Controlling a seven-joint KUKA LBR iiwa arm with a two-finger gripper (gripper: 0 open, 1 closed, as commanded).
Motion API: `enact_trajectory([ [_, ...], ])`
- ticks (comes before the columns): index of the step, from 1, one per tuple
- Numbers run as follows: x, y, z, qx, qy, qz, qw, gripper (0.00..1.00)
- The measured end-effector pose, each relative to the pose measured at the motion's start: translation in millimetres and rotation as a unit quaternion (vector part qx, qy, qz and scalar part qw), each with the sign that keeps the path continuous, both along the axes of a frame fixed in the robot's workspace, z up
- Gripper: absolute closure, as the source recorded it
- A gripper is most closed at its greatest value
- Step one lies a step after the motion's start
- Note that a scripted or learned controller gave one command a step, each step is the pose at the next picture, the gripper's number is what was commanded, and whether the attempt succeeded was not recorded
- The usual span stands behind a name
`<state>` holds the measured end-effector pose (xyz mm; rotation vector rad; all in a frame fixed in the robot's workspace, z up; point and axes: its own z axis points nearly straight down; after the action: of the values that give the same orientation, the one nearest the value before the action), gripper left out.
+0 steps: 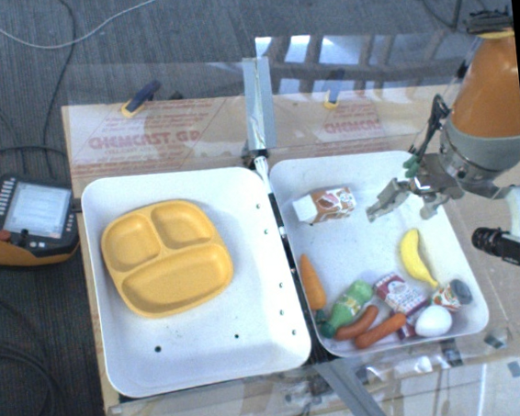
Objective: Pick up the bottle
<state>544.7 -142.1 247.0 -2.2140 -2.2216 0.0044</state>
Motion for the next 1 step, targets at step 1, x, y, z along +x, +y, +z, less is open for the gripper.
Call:
enact_trajectory([
  [1,-41.1,-10.8,59.7,-0.0009,-0.002,0.147,0.9892,0.00],
])
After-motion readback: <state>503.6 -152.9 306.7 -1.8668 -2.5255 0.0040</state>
